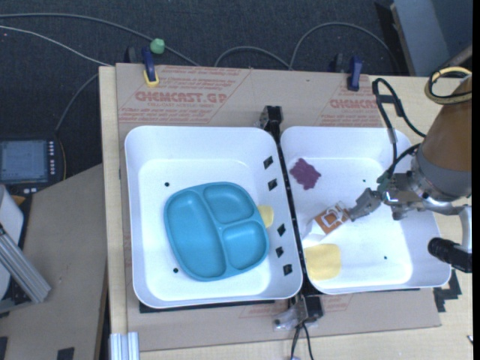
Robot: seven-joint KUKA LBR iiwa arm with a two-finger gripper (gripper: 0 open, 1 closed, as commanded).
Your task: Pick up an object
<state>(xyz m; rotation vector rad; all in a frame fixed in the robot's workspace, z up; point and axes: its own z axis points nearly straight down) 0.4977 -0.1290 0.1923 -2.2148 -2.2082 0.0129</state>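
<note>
In the right bin point(390, 145) lie a purple piece point(305, 172) near the back left, a small orange and white packet point(328, 220) in the middle left, and a pale yellow piece point(322, 261) at the front left. A white scrap point(310, 236) sits between the packet and the yellow piece. My gripper point(354, 211) reaches in from the right, low over the bin floor. Its tip is right beside the packet's right edge, and I cannot tell whether they touch.
The left bin point(142, 201) holds a blue divided plate point(217, 229) with a small yellow object point(266, 216) at its right edge. A black divider point(281, 193) runs between the bins. Cables hang beside the arm's orange band point(454, 137).
</note>
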